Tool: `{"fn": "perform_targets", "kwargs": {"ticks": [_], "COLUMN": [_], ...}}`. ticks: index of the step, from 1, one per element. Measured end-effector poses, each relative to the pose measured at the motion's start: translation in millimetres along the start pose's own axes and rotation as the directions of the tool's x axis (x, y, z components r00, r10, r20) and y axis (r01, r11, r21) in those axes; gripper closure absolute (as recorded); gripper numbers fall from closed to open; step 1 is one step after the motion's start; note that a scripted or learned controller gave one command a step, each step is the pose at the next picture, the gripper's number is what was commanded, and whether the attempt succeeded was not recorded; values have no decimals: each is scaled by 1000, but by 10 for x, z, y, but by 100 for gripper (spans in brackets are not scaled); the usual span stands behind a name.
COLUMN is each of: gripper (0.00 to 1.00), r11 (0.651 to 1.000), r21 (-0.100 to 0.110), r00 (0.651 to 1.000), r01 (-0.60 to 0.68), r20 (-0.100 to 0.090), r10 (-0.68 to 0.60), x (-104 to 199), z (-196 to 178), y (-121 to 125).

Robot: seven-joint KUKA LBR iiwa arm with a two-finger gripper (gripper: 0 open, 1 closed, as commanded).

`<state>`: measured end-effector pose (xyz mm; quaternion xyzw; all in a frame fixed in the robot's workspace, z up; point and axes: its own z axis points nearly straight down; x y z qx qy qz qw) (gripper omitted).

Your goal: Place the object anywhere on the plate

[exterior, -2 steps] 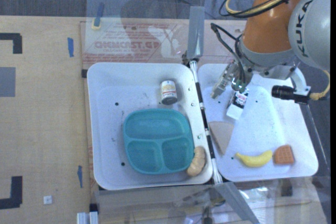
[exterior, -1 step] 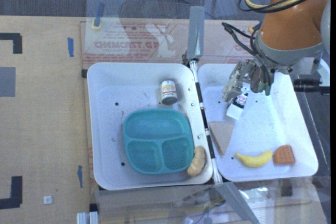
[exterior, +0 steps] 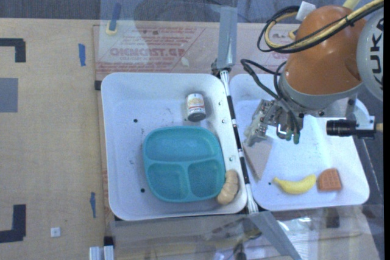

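While the jaws (exterior: 277,125) hang over the right bin (exterior: 353,192), I can't tell their state. Banana (exterior: 295,184) lies near that bin's front, plate (exterior: 183,164) in the left bin (exterior: 122,131). Risk: croissant (exterior: 229,187) on plate's rim blocks placement.

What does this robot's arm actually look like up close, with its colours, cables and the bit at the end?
The arm is grey with a big rounded orange band above the wrist. Black cables and a yellow hose loop over it. Part of black lettering shows on its grey shell at the right. The gripper below is small, metallic grey, with a black cylinder jutting sideways.
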<state>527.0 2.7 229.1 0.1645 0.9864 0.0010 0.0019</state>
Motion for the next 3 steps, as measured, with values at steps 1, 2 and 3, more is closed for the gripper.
{"fn": "perform_targets", "kwargs": {"ticks": [1,2,3], "gripper": [100,100,100], "r11": [994,964,927], "r21": [0,0,1], "r00": [994,964,927], "r01": [109,266,375], "r20": [4,1,4], "r10": [-109,-266,-375], "x": [-657,149,-212], "z": [-1273,-445,-1896], "y": [-32,-212,-185]}}
